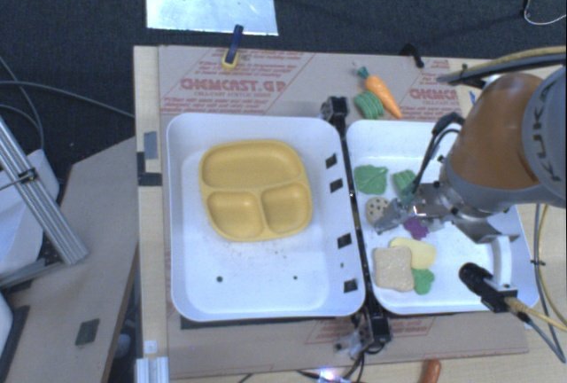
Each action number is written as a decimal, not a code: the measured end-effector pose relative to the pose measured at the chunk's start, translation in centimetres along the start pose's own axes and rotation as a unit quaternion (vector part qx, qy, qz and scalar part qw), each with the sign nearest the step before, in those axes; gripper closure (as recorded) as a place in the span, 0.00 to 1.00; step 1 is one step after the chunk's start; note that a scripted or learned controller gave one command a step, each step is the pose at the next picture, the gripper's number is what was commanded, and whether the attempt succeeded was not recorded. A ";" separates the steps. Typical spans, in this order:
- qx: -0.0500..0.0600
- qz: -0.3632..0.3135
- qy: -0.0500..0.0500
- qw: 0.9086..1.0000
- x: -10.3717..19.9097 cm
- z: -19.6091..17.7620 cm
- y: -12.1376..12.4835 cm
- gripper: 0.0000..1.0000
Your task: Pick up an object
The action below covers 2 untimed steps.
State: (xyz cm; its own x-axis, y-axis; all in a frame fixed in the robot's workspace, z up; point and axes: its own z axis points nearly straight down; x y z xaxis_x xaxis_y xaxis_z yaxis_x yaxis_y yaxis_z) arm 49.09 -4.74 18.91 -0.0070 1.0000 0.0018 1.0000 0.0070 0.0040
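Observation:
My gripper (396,217) hangs low in the right bin (509,235), reaching in from the right. It sits between a speckled cookie (376,208) on its left and a purple toy (417,229) just under it. I cannot see whether anything is held. Close by lie a green leaf (370,177), a second green piece (405,181), a yellow piece (415,251), a bread slice (393,269) and a small green toy (423,281).
The left bin (186,284) holds a yellow divided tray (255,189). A toy carrot (382,91) and a green piece (368,105) lie on the board behind the right bin. The arm's orange band covers the bin's right side.

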 end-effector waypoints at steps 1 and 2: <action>0.004 0.005 -0.002 1.000 -5.3 8.6 0.5 0.00; 0.001 0.001 -0.001 1.000 -3.7 8.9 3.3 0.00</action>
State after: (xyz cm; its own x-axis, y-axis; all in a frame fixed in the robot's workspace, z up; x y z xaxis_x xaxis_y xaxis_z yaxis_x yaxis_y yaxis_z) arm 52.47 -8.40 10.03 -0.0058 1.0000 -0.0004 1.0000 0.0058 0.0027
